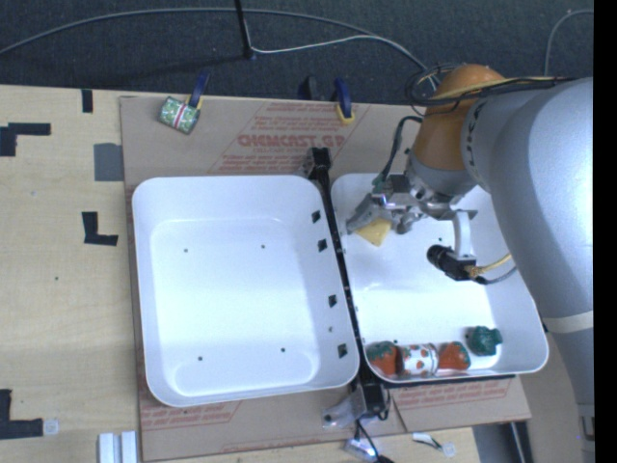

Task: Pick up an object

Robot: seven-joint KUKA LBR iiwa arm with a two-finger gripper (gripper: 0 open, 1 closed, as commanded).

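My gripper (380, 222) hangs over the upper left part of the right bin (501, 292), close to the divider between the bins. A small yellow block (376, 233) sits between its two grey fingers, which are closed against it. Along the right bin's front wall lie a red-orange piece with a green top (385, 358), a white and red can (418, 359), an orange piece (453, 357) and a green piece (482, 339). They are well apart from the gripper.
The left bin (145, 258) stands beside the right one, with black clips (333, 258) along the shared rim. A small green box (179, 114) lies on the cardboard behind the left bin. The large grey arm (540, 181) covers the right bin's far right.
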